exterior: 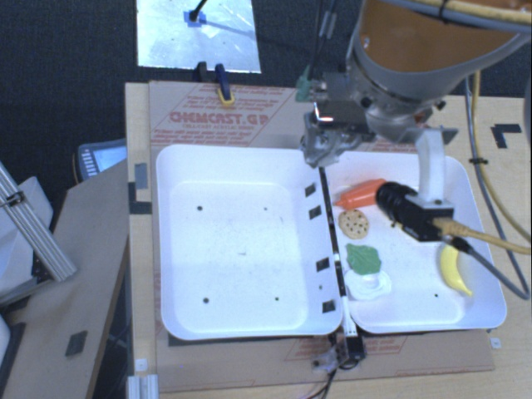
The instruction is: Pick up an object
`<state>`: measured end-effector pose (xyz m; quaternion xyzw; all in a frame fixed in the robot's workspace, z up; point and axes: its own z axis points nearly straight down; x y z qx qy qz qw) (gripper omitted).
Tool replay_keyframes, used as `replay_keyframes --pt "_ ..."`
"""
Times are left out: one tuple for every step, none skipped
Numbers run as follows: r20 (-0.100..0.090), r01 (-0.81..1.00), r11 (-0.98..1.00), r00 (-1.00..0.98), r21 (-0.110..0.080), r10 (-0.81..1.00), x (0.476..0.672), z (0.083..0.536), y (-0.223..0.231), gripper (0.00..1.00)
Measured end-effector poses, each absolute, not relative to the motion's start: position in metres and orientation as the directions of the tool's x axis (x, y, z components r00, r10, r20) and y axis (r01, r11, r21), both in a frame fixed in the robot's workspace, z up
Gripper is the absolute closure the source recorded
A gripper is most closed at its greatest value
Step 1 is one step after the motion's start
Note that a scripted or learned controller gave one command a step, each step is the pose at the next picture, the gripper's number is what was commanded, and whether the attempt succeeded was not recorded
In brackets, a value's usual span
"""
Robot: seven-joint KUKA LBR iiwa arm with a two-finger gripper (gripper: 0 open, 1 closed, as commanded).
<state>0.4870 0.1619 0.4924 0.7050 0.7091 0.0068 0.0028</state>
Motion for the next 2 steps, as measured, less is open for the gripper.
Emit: replay_keyframes --pt "-0.004 1.000 0.003 -0.003 -0.011 1.000 0.514 0.353 0.192 1.00" --pt "0.005 1.000 0.008 -0.008 0.006 1.000 0.503 0.415 0.226 1.00"
